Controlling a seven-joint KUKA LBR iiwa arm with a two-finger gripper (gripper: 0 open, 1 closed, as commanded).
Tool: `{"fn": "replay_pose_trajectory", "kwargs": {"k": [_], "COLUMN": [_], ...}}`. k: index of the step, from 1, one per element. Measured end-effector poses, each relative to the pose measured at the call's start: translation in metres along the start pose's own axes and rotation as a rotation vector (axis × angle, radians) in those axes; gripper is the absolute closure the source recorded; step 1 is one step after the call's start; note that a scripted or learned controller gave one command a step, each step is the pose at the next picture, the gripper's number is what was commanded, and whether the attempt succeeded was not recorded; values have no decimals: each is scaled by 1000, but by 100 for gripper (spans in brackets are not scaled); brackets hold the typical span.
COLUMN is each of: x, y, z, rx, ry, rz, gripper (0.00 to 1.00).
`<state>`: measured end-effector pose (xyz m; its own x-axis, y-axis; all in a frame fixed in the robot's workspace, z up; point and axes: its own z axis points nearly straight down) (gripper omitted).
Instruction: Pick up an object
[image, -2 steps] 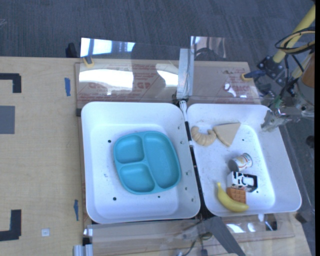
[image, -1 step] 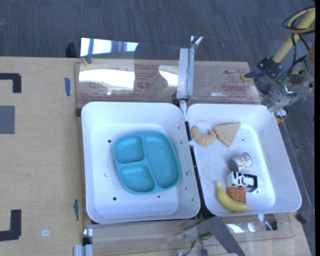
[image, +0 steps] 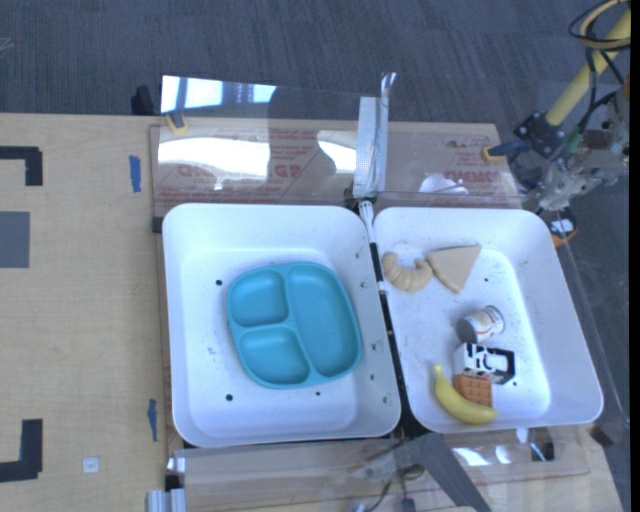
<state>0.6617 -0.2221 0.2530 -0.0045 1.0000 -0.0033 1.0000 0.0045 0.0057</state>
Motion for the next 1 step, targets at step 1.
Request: {"fn": "replay_pose_trajectory", "kwargs": {"k": [1], "x": [-1], "y": [7], "z": [-64], "rx": [-4], "ry": [-1], "rz": [1], "gripper": [100]}}
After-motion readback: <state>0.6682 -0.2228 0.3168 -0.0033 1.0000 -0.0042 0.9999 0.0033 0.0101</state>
